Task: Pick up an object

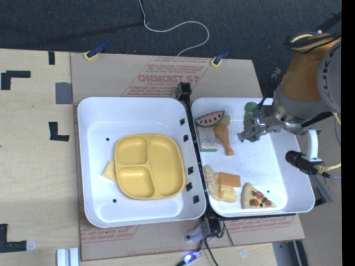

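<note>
My gripper (pixel 248 133) hangs over the upper middle of the right bin (pixel 277 165), coming in from the right on the grey arm with its orange band. Just left of it lies a brown drumstick (pixel 224 136). A watermelon slice (pixel 210 118) and a pale green-and-white piece (pixel 208 141) lie by the bin's left wall. A small green object (pixel 251 108) sits right behind the gripper, partly hidden. Nothing shows in the gripper's grasp.
At the right bin's front lie a pale corn-like piece (pixel 210 179), an orange block (pixel 229 179), a yellow chunk (pixel 225 192) and a pizza slice (pixel 256 198). The left bin (pixel 91 121) holds a yellow divided plate (pixel 150 166) over a yellow wedge (pixel 107 171).
</note>
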Motion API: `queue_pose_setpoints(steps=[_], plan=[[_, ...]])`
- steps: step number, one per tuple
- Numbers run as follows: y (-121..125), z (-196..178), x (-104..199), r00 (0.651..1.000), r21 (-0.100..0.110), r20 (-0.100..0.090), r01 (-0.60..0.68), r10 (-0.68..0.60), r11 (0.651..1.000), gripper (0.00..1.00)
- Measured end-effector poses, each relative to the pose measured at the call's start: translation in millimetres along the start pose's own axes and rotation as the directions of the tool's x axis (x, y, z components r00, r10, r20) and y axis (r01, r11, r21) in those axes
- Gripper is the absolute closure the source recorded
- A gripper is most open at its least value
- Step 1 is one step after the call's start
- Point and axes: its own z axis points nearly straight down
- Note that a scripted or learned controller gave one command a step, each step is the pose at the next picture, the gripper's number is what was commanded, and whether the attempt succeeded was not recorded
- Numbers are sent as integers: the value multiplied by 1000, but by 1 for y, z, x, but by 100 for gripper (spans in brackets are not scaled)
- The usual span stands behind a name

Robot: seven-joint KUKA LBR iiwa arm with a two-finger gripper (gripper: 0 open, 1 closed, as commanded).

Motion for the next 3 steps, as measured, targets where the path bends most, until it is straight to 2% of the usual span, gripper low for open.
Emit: queue_pose_setpoints(steps=[1,2,3], plan=[[0,-29,1,1000,1,0,0,0,1000,100],[47,-35,37,1000,1,-1,2,-2,1000,100],[93,-20,57,1000,1,1,1,-1,1000,100]])
